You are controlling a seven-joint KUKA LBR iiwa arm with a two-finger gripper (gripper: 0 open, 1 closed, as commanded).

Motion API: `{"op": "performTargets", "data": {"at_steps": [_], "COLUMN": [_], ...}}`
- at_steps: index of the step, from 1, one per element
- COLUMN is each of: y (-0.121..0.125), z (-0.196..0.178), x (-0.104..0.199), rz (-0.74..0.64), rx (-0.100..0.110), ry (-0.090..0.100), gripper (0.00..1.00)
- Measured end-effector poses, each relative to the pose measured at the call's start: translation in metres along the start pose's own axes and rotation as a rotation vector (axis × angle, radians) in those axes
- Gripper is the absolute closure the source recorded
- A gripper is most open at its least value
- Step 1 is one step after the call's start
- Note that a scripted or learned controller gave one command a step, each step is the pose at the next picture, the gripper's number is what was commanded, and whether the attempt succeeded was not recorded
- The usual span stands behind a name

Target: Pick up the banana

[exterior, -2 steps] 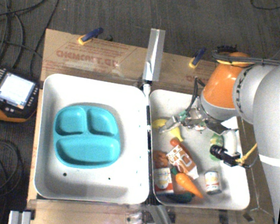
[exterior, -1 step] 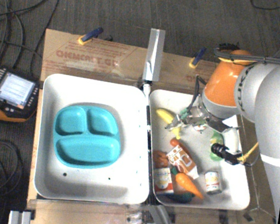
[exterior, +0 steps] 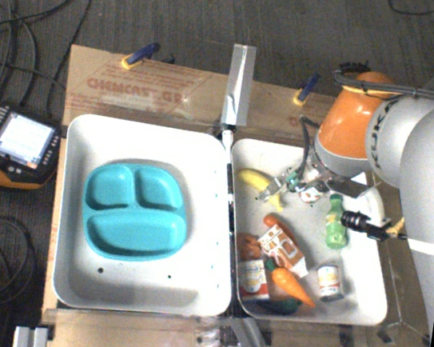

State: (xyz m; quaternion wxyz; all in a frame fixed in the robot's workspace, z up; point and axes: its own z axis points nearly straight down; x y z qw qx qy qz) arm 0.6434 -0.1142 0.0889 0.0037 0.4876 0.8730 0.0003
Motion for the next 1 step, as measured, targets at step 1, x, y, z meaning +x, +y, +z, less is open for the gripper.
{"op": "performTargets", "data": {"at_steps": [1], "y": [0.0598], "z": [-0.0915], "x": [0.0473], "rz": [-0.01], "rx": [0.008], "ry": [0.008], "gripper": [1.0]}}
